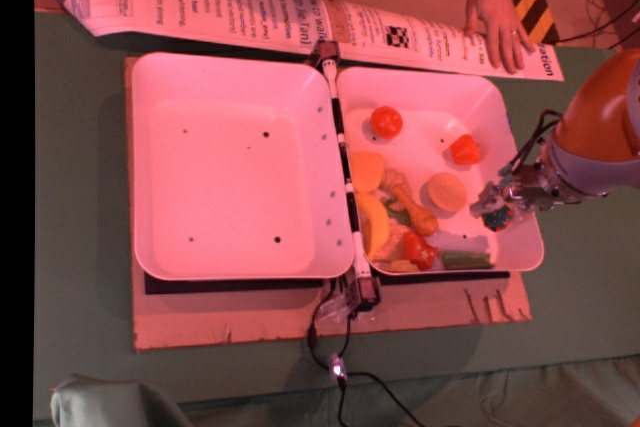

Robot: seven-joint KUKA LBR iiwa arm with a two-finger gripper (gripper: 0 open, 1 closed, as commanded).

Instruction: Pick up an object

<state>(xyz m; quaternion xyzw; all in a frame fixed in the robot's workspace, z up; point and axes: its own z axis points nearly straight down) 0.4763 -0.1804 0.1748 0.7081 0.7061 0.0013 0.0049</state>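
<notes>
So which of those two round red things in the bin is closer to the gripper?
The red ball near the right bin's right side, just up and left of the gripper. The other red ball sits farther left, toward the divider between the bins.

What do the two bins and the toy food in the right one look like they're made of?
The bins look like thin moulded plastic, white and fairly glossy, with rounded corners and soft highlights. The tomato and the round orange piece look like smooth plastic too, judging by their even colour and slight sheen, though rubber can't be ruled out.
</notes>
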